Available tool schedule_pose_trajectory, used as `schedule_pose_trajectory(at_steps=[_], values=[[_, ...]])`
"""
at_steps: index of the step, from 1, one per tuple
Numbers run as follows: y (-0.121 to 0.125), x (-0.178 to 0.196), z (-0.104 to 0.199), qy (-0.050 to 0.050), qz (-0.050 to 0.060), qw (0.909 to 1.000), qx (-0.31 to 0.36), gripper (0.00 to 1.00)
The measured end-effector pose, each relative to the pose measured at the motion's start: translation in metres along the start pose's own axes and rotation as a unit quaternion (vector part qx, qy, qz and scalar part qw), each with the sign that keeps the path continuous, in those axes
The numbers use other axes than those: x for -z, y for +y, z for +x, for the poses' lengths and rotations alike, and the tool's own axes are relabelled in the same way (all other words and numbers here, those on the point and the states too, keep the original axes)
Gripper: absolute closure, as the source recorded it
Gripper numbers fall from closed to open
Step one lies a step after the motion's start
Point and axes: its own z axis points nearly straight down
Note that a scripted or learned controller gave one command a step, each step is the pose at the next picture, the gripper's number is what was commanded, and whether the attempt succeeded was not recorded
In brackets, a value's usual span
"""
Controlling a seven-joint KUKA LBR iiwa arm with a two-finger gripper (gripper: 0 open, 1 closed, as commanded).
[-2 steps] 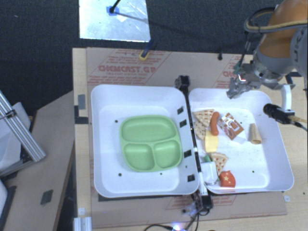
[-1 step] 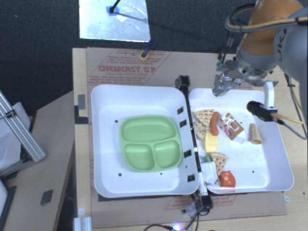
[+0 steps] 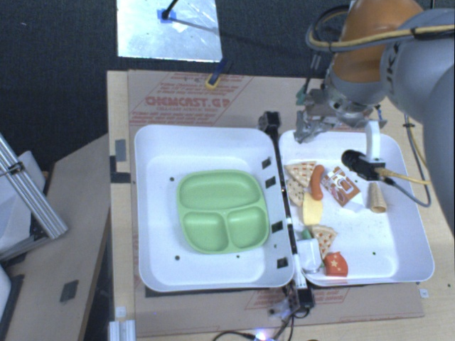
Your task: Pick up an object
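Toy food lies scattered in the right bin (image 3: 398,258): waffle (image 3: 300,173), sausage (image 3: 317,178), cheese slice (image 3: 312,209), ice-cream cone (image 3: 377,198), strawberry (image 3: 336,263). My hand (image 3: 311,130) hangs over that bin's far left corner, holding nothing; whether it is parted I cannot tell. A green divided tray (image 3: 220,212) sits in the left bin (image 3: 153,190).

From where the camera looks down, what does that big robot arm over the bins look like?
The arm is thick and rounded, grey, with a bulging orange band above the wrist. Dark and yellowish cables loop beside it. It ends in a small grey metal pincer.
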Motion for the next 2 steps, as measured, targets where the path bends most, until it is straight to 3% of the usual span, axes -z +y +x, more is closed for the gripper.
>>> schedule_pose_trajectory(at_steps=[1, 2], values=[[-0.006, 0.000, 0.057, 0.001, 0.000, 1.0000, 0.001, 1.00], [-0.011, -0.027, 0.083, 0.000, 0.001, 1.0000, 0.000, 1.00]])
